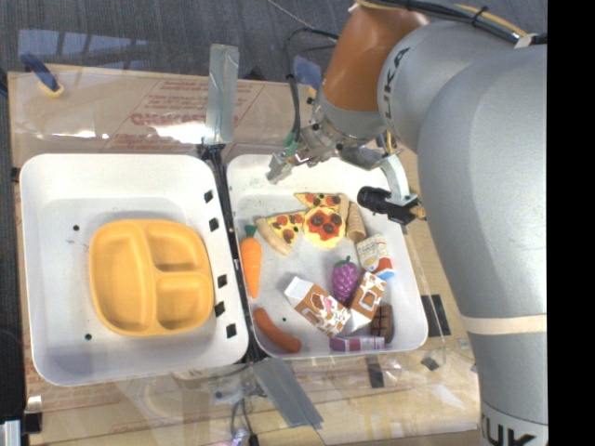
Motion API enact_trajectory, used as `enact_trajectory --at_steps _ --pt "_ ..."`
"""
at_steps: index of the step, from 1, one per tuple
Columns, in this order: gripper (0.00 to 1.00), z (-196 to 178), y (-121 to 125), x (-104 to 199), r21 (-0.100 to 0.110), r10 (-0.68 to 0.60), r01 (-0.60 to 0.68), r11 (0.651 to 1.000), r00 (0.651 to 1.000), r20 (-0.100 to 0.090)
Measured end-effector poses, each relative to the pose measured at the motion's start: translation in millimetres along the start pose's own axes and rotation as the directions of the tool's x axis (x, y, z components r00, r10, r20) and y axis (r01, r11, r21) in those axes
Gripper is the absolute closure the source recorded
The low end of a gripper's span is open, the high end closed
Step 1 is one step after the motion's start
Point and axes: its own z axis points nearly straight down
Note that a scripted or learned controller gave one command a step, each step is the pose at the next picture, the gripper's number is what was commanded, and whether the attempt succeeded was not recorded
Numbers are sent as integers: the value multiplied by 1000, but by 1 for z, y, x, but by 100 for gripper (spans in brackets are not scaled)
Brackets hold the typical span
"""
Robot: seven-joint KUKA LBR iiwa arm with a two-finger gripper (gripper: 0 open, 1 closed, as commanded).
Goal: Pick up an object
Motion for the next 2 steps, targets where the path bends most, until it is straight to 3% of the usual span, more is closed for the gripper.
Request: enact_trajectory --at_steps 1,2 --pt "100 -62 -26 -56 4 -300 300 954 954 -1" --pt "100 67 -60 -92 7 -625 625 781 781 -14"
